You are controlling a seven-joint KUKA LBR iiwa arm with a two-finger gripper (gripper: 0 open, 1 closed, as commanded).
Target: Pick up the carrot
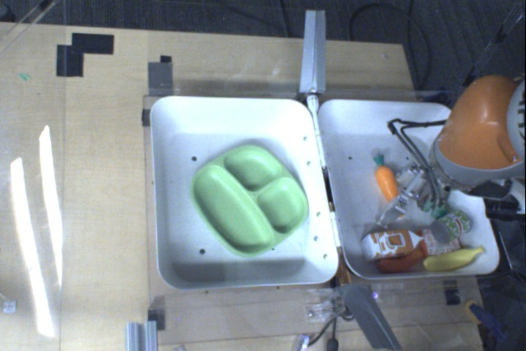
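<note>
You have two white bins side by side on the bench. The left bin (173, 177) holds a green divided plate (249, 199) near its middle. The right bin (353, 123) holds the clutter, and the arm (481, 136) reaches over it from the right. Its gripper (413, 195) sits low in this bin; you cannot tell how far apart its tips are, or whether anything is between them. The carrot (385, 182) lies just left of the gripper, close beside it, not visibly gripped. Along the near wall lie a small carton (393, 243), a red item (403, 263) and a banana (452, 259).
</note>
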